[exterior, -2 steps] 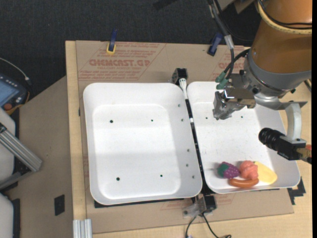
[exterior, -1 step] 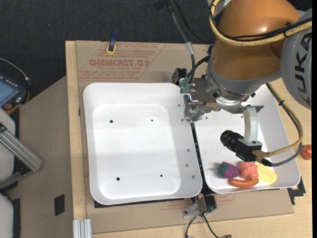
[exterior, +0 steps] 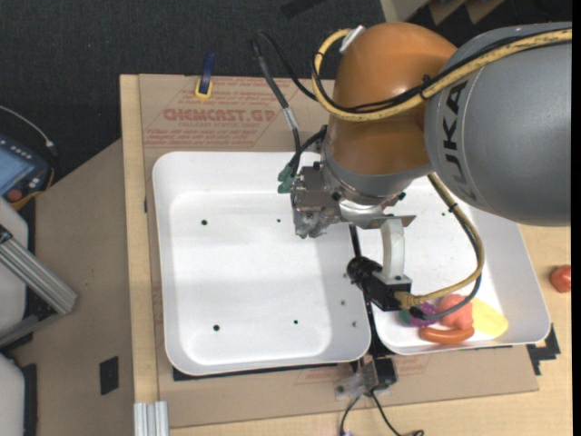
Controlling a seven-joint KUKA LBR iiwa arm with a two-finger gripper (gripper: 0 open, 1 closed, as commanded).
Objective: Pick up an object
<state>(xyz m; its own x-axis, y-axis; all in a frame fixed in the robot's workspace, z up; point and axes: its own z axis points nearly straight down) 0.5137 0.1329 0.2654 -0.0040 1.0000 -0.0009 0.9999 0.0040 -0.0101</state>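
You are looking at the gripper [exterior: 310, 218] hanging low in the middle of the frame, over the upper right part of the left bin [exterior: 195, 334], close to the edge where the two bins are meeting. From this slanted view you cannot tell whether it is open or closed, since the wrist is covering most of it. Nothing is showing in its grasp.

Above it, the orange band [exterior: 390, 71] and the grey arm [exterior: 517, 125] are filling the upper right of the frame, and a yellow cable [exterior: 472, 271] is looping down from the wrist toward the lower right.

The things to pick are lying together in the lower corner of the right bin [exterior: 531, 330], well apart from the gripper: a pink piece [exterior: 457, 311], an orange-red piece [exterior: 445, 335] just below it, a yellow piece [exterior: 492, 321] beside them and a small purple piece [exterior: 419, 314] at their left. Another orange thing [exterior: 562, 278] is sitting on the bench [exterior: 567, 239] at the right edge. Both bins are resting on a cardboard sheet [exterior: 218, 112] with red lettering.
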